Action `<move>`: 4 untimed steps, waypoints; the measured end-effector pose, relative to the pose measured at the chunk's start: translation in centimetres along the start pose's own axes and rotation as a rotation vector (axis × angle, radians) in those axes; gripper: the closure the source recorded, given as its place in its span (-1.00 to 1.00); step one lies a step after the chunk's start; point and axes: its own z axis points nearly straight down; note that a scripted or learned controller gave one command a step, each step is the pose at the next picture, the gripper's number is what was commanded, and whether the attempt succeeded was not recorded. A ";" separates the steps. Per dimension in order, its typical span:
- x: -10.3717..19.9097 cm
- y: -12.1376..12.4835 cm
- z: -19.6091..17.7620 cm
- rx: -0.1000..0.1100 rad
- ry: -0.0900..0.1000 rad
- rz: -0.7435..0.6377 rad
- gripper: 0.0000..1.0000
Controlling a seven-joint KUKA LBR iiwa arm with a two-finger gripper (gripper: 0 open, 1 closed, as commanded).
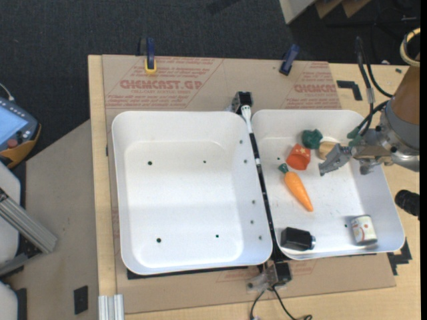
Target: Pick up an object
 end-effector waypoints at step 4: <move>16.0 -2.6 -12.4 -0.006 0.000 -0.005 1.00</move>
